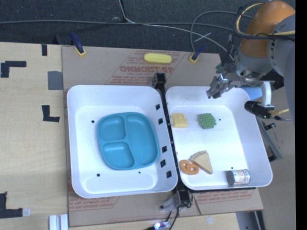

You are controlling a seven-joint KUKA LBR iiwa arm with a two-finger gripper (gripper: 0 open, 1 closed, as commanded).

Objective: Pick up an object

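The right bin [249,128] holds a yellow cheese block [180,120], a green bumpy ball [207,120], a tan wedge [203,161], an orange pretzel-like ring [188,167] touching the wedge, and a small grey can [238,177] lying at the front right. My gripper [217,90] hangs above the bin's back rim, up and to the right of the green ball, with its dark fingers pointing down-left. Nothing shows between them.
The left bin [81,128] holds a blue divided plate [128,140]. A yellow banana-shaped toy [157,58] lies on the cardboard behind the bins. Clamps [77,46] hold the cardboard's back edge. Cables loop above the arm at the back right.
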